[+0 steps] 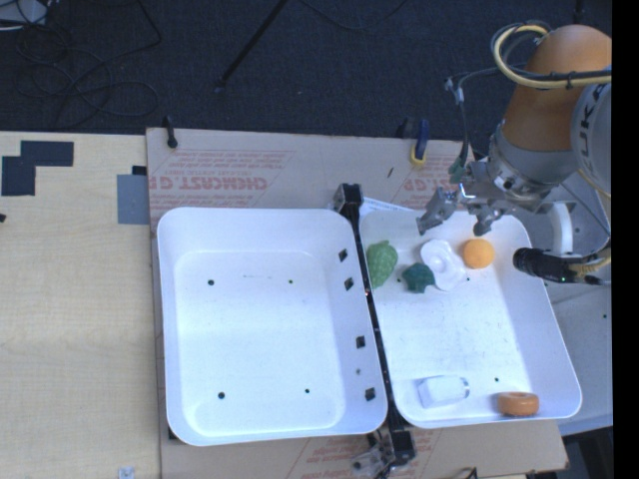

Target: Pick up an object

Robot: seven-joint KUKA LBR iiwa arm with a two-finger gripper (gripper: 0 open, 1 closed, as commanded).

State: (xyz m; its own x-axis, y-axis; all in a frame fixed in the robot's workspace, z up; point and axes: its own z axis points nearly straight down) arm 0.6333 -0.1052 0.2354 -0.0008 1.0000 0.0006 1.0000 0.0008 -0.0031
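Gripper point(460, 213) spread wide and holding nothing, poised above right bin's point(544, 337) far edge, near orange ball point(478, 253), white object point(442, 263) and green pieces point(381, 262).

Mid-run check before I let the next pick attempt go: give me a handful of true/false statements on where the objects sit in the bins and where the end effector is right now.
1. All the loose objects lie in the right bin. True.
2. The orange ball sits in the left bin. False: it is in the right bin, near its far edge.
3. The end effector holds the orange ball. False: the ball rests on the bin floor, with the end effector over the bin's far edge.
4. The dark green object lies between the light green object and the white object. True.
5. The orange ring lies near the right bin's near right corner. True.
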